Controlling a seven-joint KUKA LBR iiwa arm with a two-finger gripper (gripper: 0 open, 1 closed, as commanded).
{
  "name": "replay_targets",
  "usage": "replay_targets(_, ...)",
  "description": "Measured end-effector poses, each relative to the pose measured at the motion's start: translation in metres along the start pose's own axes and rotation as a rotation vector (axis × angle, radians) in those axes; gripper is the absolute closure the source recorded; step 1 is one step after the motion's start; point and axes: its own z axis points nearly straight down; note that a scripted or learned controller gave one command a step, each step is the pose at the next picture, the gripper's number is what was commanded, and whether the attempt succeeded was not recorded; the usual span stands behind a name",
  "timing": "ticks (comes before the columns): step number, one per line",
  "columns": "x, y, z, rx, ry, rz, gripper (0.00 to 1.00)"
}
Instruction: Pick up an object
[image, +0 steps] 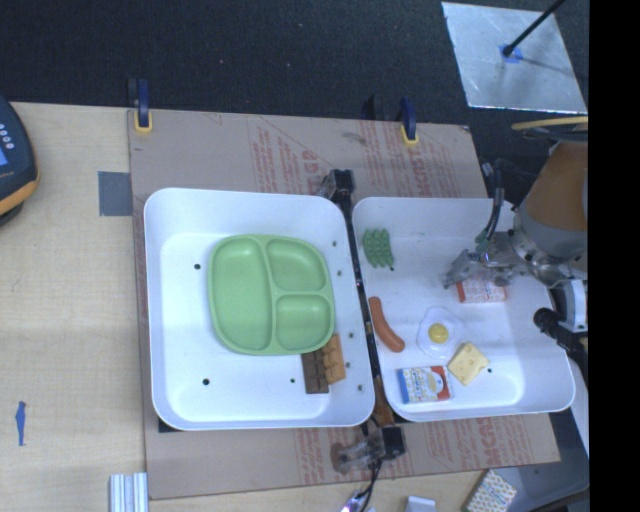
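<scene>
My gripper (478, 270) hangs low over the right bin (420, 215), near its right side, with the grey arm and orange band behind it at the right edge. Directly under and beside it lies a small red and white packet (484, 292). Other items lie in the same bin: a green bumpy piece (378, 248) at the upper left, a sausage (386, 325) along the left wall, a fried egg (437, 333) in the middle, a yellow cheese wedge (467, 363), and a blue and white carton (423, 384) near the front.
The left bin (175, 390) holds a green divided plate (270, 293) and a brown waffle-like bar (323, 366) at its front right. Clamps join the bins between them. A yellow and grey device (12, 155) sits at the far left.
</scene>
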Motion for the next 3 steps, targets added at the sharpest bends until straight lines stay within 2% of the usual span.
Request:
replay_targets(1,-0.001,0.002,-0.015,-0.005,-0.003,-0.003,1.00)
replay_targets(2,-0.002,0.002,-0.014,-0.003,-0.003,-0.002,0.00)
replay_targets(3,0.016,0.006,-0.002,-0.002,-0.004,0.001,0.00)
